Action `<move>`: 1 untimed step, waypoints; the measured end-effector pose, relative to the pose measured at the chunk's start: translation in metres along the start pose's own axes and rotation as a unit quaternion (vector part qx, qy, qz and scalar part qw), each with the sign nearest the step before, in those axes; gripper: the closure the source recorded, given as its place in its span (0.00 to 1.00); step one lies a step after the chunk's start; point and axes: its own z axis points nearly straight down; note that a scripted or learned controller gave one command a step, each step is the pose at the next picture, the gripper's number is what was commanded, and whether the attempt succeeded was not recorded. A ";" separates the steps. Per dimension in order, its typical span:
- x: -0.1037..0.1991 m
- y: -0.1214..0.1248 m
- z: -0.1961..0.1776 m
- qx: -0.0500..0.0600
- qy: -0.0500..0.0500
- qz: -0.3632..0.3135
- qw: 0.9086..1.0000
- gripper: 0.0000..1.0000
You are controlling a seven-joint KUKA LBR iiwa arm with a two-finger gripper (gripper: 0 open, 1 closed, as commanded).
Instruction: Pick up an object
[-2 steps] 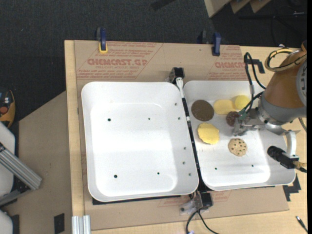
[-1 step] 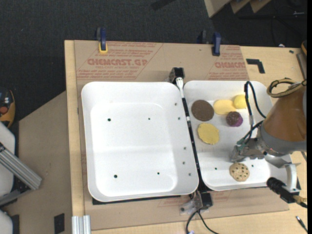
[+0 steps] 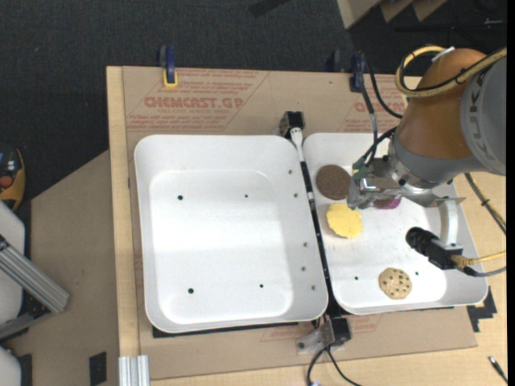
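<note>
Cookie (image 3: 395,282): right bin (image 3: 418,300), well below pincer (image 3: 360,195). Yellow piece (image 3: 346,221): just below pincer. Brown disc (image 3: 331,182): beside pincer's left. Purple item (image 3: 389,202): right of it. Pincer state: cannot tell.

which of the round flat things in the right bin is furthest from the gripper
The speckled tan cookie, alone near the bin's front edge. The brown disc and yellow piece both lie right beside the gripper.

Two bins (image 3: 153,240), four small objects (image 3: 345,221)
</note>
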 end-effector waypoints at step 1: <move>0.057 0.055 0.008 0.005 0.000 0.003 1.000 1.00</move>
